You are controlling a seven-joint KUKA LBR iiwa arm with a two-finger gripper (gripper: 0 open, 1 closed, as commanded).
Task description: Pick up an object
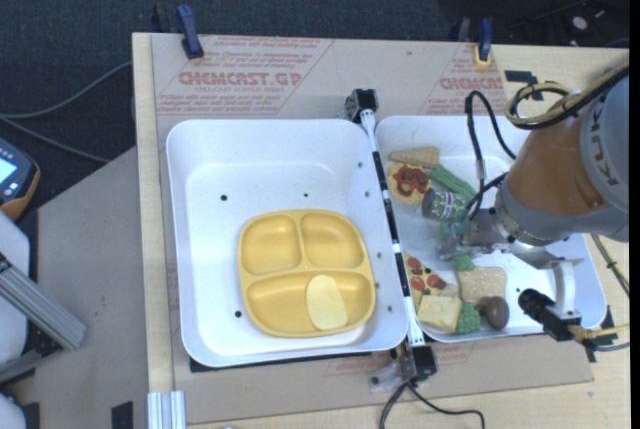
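Several toy food pieces, all in right bin (430, 132), mostly along its left side and near end. Closest to claw (465, 242): grey-green can (445, 207) on its side, just left of and slightly beyond claw; contact with it not clear. Toast slice (486, 282) just on near side of claw, flat on bin floor.

At far end of same bin, large pizza slice (408, 180) with red topping, crust toward far wall. Long green piece (452, 183) between that slice and can, angled, touching or overlapping both. Small pizza slice (428, 279) by left wall, left of toast slice. Near corner cluster, packed close: yellow cheese wedge (438, 310), green broccoli-like piece (467, 317) to its right, brown round piece (494, 314) right of that, just under toast slice.

Claw lowered into middle of right bin, among the pieces. Open or closed: cannot tell from this angle, wrist in the way. Arm (545, 182) reaching in from right, orange band over right half of bin.

Left bin (250, 167) touching right bin along shared rim. Inside it, yellow divided plate (270, 247), flat, roughly centred toward near side. Pale oval disc (325, 302) in plate's large near compartment.

Both bins on worktop (240, 77) covered by tan sheet with red print. Two blue clamps on far edge, one at left (187, 27), one at right (483, 42).
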